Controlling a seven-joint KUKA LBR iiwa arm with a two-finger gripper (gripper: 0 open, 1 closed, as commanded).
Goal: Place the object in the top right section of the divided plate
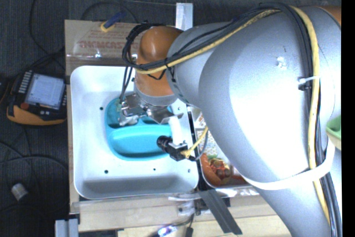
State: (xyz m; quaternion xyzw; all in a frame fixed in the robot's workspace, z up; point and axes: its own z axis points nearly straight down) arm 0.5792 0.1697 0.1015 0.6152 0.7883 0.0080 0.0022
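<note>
A light blue divided plate (132,140) lies in the left white bin (89,119), partly covered by the arm's wrist. My gripper (128,110) reaches down over the plate's upper part, below the orange band (155,50). Its fingertips are hidden behind the wrist housing and cabling. I cannot make out any object between them. The plate's upper sections are mostly hidden by the gripper body.
The big grey arm (260,97) covers most of the right bin, where orange and red items (217,168) show at its lower left. A black and orange handheld device (39,96) lies on the floor to the left. Cardboard (100,41) lies behind the left bin.
</note>
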